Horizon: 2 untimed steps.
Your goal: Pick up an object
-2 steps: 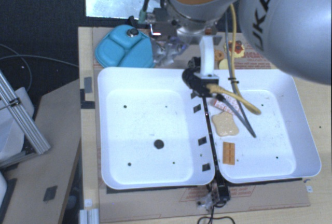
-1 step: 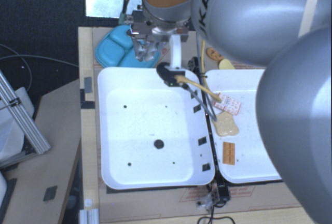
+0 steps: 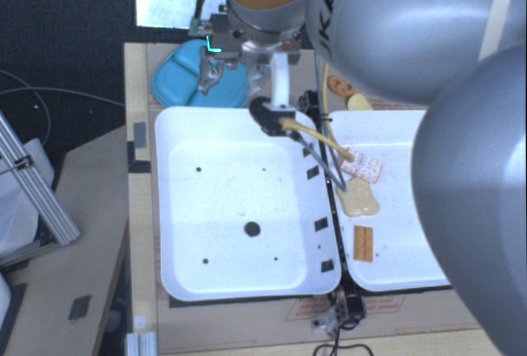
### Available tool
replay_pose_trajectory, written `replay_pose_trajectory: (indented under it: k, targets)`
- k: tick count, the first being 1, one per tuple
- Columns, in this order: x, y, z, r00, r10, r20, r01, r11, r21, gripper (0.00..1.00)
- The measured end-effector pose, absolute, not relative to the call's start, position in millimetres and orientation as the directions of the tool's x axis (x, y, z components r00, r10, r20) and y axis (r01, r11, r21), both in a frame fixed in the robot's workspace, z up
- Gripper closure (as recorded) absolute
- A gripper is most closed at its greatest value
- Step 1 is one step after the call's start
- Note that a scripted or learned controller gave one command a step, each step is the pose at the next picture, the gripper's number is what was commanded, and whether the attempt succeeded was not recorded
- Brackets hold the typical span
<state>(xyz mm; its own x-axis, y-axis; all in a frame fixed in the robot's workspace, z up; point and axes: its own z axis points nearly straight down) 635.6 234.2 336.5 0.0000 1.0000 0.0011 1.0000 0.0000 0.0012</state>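
The two shallow white bins [image 3: 230,181] look like smooth plastic with a soft gloss. The big grey arm shell [image 3: 395,8] is glossy, like painted metal. The light-blue rounded object [image 3: 185,78] seems smooth plastic. The flat brown bench surface [image 3: 140,206] looks matt, like cardboard or wood.

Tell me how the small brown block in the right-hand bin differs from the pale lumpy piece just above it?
The brown block is a straight-edged rectangle, orange-brown, standing lengthwise up the picture. The pale piece is cream, rounded and irregular, and looks broader. The block lies clear of other things, while a long tool reaches the pale piece's top edge. Both lie near the left side of the right bin.
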Motion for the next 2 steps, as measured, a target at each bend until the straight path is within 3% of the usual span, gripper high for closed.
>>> replay_pose_trajectory:
  k: [1,2]
  targets:
    - [659.3,208,199,0.0,1.0,0.002,1.0,0.0,0.004,0.0]
    - [668.0,235,545,-0.006,1.0,0.006,1.0,0.006,0.017,0.0]
